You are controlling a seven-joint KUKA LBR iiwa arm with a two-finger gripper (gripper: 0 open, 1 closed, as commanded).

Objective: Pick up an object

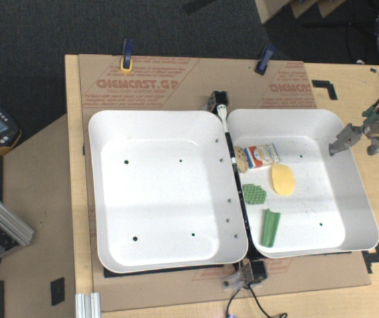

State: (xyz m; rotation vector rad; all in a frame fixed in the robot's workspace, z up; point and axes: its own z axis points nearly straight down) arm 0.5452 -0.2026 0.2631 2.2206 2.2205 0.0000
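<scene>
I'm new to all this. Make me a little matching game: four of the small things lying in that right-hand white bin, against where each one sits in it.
Things:
1. small red, white and orange packet
2. flat yellow oval piece
3. round bumpy green piece
4. long green stick-shaped block

Places:
A. nearest the bin's front edge
B. farthest back, by the divider
C. against the divider, just below the packet
D. most toward the bin's middle, right of the bumpy piece

Pairs: 1-B, 2-D, 3-C, 4-A
</scene>
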